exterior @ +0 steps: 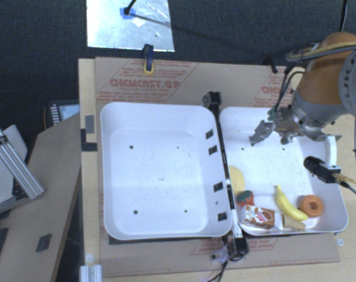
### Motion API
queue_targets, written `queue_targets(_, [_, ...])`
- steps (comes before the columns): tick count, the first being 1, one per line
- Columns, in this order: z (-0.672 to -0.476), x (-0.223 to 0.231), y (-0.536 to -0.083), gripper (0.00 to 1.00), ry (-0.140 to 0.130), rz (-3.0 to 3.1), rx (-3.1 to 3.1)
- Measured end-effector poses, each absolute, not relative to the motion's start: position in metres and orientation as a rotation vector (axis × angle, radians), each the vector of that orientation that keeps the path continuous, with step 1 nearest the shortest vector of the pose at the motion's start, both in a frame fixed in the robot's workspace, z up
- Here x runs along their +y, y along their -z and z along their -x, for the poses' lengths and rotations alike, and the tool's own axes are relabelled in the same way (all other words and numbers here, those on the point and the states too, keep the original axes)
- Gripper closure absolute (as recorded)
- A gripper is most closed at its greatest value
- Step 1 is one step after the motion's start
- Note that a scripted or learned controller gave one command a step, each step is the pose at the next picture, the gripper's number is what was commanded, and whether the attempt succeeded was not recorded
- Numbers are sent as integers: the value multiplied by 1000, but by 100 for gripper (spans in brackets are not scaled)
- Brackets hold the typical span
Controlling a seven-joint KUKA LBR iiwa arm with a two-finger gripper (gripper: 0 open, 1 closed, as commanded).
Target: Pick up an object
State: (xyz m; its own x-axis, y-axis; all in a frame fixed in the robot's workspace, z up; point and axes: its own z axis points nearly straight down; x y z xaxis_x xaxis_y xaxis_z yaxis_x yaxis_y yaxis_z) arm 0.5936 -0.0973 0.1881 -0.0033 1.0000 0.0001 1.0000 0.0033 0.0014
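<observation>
We are hovering our tool [261, 135], its grip state unclear to us, in the right bin's [342, 216] upper part, the banana [287, 203] lying lower right.

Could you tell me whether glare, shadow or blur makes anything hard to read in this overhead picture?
In the camera view, the white bins are bright and nearly washed out, with soft shadows along their walls; the metal sheet at the top reflects light unevenly; the gripper looks soft, so its fingers are unclear; the banana and orange ring read clearly.
</observation>
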Motion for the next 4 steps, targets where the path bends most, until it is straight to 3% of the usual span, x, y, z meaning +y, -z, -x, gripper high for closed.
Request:
queue_targets(1, [-672, -95, -81, 0, -6, -2208, 2226])
queue_targets(2, [-670, -96, -96, 100, -6, -2210, 2225])
queue_targets(3, [-669, -82, -85, 100, -1, -2214, 2227])
queue_targets(4, [-583, -57, -189, 100, -1, -2222, 2225])
